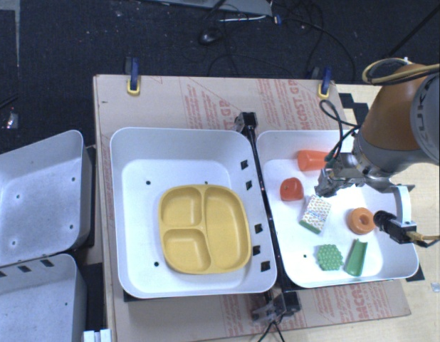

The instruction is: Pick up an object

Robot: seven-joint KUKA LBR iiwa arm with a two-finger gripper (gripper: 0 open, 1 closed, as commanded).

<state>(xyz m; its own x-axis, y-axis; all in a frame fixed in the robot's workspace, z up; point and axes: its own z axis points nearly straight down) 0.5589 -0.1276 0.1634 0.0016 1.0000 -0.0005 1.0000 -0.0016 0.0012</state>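
In the right bin lie several small objects. An orange wedge sits at the back, with a red piece in front of it. A white patterned block lies mid-bin, an orange ring to its right. A green bumpy piece and a green stick are at the front. My gripper hangs low just behind the white block, between the red piece and the orange ring. I see nothing held in it.
The left bin holds a yellow divided plate. A black divider runs between the bins. The arm's grey and orange wrist looms over the right bin's back right. Spare white bins lie off the bench to the left.
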